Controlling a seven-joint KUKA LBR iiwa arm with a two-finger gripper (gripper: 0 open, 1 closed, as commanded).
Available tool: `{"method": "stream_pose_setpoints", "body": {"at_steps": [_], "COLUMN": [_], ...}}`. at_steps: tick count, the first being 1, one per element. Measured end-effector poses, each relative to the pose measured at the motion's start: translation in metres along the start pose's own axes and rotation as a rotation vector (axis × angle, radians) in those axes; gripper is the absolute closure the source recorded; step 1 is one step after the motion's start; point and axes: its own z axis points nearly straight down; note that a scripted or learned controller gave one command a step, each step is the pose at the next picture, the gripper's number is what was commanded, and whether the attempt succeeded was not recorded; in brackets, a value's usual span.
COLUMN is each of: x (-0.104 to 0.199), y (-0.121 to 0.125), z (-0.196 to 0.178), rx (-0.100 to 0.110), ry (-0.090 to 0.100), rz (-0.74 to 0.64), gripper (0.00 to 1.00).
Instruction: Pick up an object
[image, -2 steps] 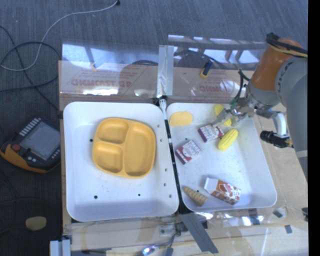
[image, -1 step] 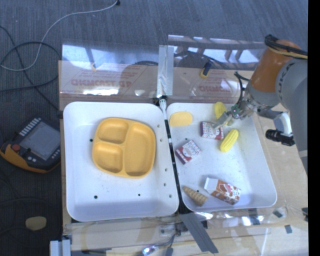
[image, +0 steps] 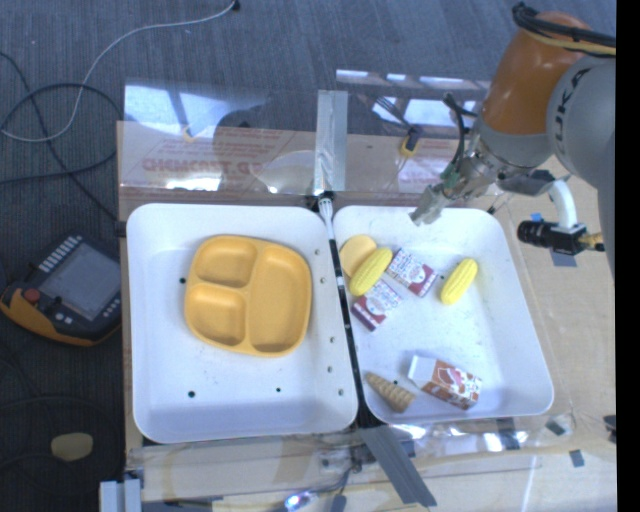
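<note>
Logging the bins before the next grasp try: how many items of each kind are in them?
Yellow divided plate: 1
Corn cobs: 2
Small cartons: 3
Ice cream cone: 1
Yellow round piece: 1
Total: 8

Both white bins (image: 150, 400) are looking like smooth plastic w/ a soft sheen. Yellow divided tray (image: 247, 295), well left of the gripper (image: 428, 212), is showing matt plastic. Corn cob (image: 458, 281) just below it is looking glossy, bumpy.
</note>
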Motion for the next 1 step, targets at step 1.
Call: {"method": "stream_pose_setpoints", "body": {"at_steps": [1], "x": [0.0001], "y": [-0.0002], "z": [0.0005], "rx": [0.001], "ry": [0.001], "rz": [0.0], "gripper": [0.0]}}
